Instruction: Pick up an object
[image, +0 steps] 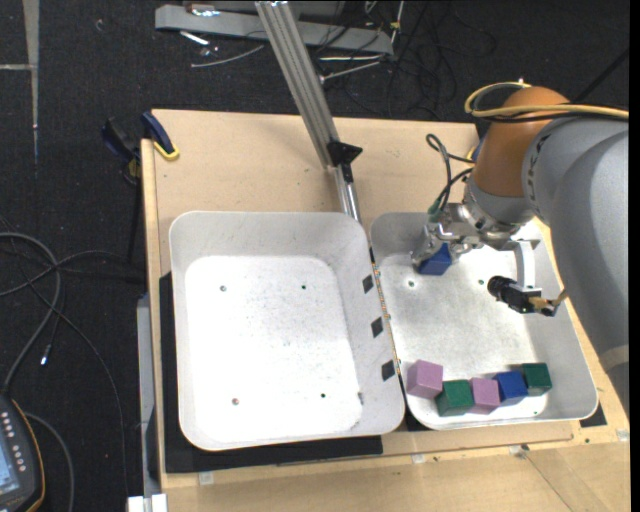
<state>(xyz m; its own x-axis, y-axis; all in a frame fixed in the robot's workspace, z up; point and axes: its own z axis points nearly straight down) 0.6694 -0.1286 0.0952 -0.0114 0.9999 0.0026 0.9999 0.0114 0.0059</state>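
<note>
A blue block sits between the gripper fingers, over the right bin's far-left part.

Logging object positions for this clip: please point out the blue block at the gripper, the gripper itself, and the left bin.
blue block (436, 262), camera view, its top face
gripper (438, 246), camera view, between its fingertips
left bin (185, 300), camera view, its left wall

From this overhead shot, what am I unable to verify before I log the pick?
- Gripper fingers: hidden under the wrist and cabling, so the grip on the blue block at its tip is unclear.
- That block's upper part: covered by the gripper.
- Green block by the right bin's near rim: partly hidden behind the neighbouring blue block.
</note>
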